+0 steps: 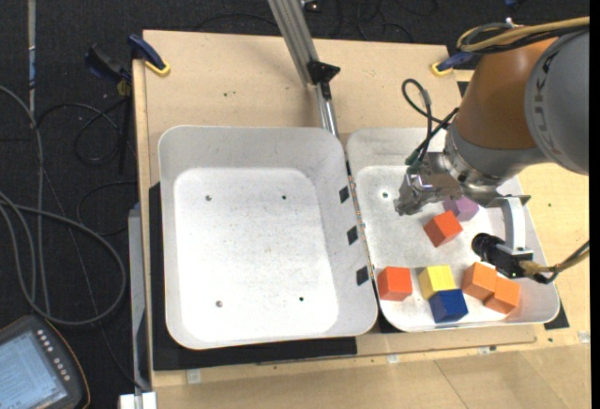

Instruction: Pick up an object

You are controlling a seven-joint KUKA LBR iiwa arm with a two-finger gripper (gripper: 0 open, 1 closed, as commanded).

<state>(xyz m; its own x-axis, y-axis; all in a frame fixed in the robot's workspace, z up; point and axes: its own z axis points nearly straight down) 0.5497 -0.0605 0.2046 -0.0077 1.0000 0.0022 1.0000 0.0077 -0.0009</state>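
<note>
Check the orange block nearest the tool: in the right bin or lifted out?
In. The orange block lies on the right bin's floor, just beside the tool, not between its fingers.

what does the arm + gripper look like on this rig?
Arm: bulky rounded grey casing with a wide orange band above the wrist. Black cables loop beside the wrist, yellow ones over the top. Gripper: small, metallic grey.

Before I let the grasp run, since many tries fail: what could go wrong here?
The gripper sits left of the orange block, not over it, so closing may catch nothing. The purple piece lies close beside that block and may get knocked. The other blocks are packed along the right bin's near edge, leaving little finger room.
</note>
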